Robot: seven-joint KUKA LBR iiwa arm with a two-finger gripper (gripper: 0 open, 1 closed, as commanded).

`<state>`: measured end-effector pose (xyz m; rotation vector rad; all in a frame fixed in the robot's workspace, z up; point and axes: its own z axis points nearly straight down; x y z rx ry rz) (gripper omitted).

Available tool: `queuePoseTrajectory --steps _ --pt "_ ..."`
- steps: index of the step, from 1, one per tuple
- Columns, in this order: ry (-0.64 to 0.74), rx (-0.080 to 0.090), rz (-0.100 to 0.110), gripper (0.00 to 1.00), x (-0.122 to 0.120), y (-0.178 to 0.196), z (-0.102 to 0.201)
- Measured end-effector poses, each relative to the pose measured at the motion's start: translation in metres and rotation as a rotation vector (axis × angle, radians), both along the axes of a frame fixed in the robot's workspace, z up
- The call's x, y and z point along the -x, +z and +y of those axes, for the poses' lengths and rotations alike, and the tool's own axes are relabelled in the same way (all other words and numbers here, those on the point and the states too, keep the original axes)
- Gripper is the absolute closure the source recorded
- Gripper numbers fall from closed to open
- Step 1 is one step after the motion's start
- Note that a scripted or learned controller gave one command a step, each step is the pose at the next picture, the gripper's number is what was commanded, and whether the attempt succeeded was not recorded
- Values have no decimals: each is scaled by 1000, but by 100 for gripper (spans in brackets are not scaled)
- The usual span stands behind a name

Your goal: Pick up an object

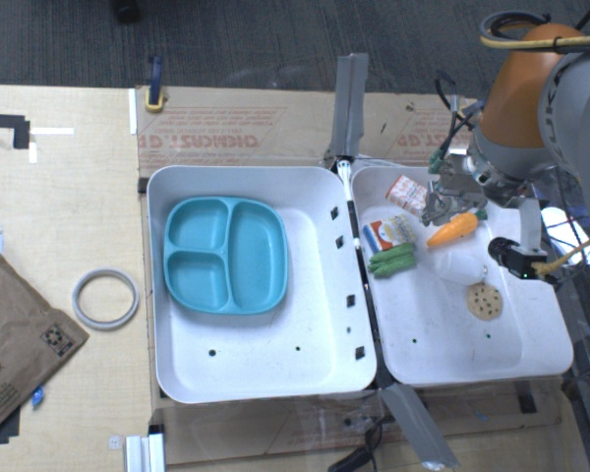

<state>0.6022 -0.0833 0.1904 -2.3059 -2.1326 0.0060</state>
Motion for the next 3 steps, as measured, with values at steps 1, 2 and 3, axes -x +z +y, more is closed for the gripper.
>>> queuePoseTrajectory --steps 1,2,3 --pt "0 0 0 0 0 0 0" --pt "20 1 -8 0 -7 -92 -28" --pt "223 -2 -3 0 32 -98 -106"
